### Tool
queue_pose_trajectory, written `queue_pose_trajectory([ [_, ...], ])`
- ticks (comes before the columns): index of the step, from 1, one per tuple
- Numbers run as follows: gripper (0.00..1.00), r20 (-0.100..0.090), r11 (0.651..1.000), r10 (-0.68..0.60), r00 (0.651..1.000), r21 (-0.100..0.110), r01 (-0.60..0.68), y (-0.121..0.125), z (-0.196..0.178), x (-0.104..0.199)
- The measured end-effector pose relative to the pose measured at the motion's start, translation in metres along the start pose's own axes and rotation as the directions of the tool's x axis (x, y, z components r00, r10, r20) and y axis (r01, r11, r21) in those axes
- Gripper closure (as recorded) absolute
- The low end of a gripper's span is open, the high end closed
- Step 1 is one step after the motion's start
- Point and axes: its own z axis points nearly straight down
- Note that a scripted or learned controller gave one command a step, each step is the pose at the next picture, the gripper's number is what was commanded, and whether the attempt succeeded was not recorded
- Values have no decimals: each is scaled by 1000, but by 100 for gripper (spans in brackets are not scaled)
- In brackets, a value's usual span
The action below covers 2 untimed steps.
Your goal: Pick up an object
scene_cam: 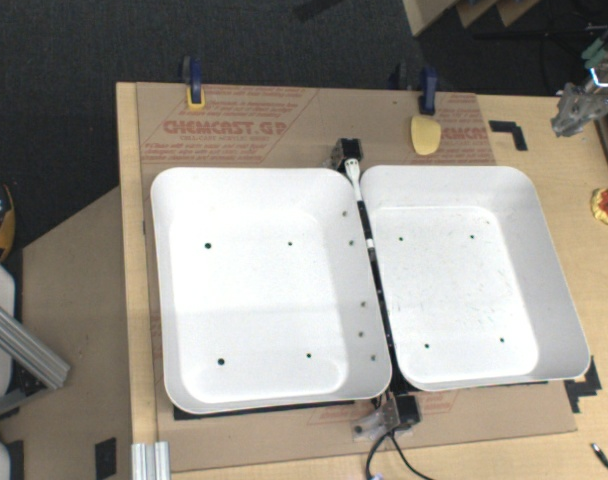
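From the overhead camera, the left bin [162,268] and the right bin [550,258] sit side by side on a brown board [244,123], their inner rims touching along a dark seam, and each white floor shows four small dark dots. A blue clamp [193,81] and a second clamp [427,89] grip the board's far edge. A small pale yellow piece [425,135] lies just beyond the right bin's far rim, directly below the second clamp, its long axis running from that clamp toward the bin.
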Motion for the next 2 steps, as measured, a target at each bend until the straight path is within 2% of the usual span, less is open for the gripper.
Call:
queue_pose_trajectory([
  [1, 100, -11, 1000, -10, 1000, 16, 10, -34, 75, 119],
  [2, 100, -3, 1000, -2, 1000, 3, 2, -12, 61, 118],
])
